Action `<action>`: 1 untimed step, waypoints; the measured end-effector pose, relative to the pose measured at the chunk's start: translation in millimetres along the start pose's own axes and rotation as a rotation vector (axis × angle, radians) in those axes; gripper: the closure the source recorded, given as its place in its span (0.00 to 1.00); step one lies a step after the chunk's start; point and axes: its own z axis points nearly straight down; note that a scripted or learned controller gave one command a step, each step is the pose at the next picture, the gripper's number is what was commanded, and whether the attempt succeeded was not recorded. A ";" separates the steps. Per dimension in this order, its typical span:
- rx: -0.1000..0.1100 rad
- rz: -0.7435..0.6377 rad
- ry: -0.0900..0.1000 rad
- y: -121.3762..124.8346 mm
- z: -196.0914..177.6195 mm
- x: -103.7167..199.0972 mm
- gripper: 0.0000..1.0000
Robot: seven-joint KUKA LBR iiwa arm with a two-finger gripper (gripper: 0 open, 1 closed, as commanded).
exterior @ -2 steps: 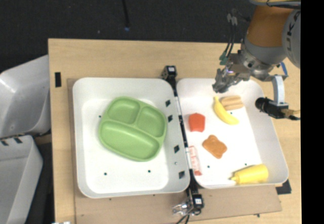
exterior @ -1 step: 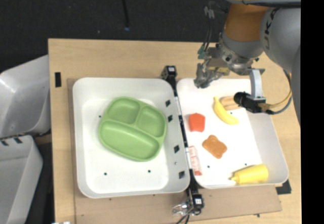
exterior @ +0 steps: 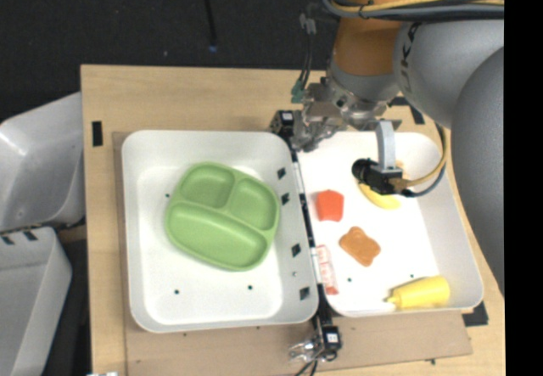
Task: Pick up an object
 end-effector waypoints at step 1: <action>-0.003 0.000 0.000 14.7 -3.7 51.7 1.00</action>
